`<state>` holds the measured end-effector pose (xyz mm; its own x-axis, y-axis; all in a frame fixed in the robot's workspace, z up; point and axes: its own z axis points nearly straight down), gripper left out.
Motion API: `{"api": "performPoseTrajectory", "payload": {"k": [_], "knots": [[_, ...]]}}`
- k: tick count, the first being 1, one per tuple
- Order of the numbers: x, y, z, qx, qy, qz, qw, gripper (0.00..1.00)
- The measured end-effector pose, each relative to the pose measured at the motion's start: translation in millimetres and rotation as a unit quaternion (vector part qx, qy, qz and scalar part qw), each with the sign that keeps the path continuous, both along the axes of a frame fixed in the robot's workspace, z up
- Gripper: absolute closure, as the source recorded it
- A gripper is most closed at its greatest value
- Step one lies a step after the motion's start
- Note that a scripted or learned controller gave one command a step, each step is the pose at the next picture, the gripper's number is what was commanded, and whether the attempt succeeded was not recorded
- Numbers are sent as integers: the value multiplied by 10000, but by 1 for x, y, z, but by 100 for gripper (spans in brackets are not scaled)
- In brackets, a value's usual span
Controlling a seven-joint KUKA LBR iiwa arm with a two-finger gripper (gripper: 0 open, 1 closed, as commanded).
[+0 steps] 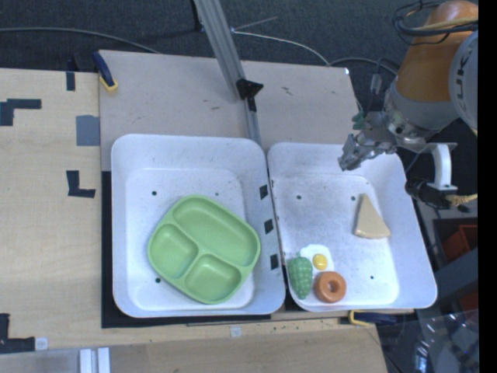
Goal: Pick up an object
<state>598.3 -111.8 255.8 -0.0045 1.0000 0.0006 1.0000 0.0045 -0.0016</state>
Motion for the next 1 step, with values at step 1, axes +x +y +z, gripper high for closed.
{"api": "performPoseTrajectory", "payload": {"k": [1], "knots": [[-1, 57, 4, 5, -6, 12, 10000, 100]]}}
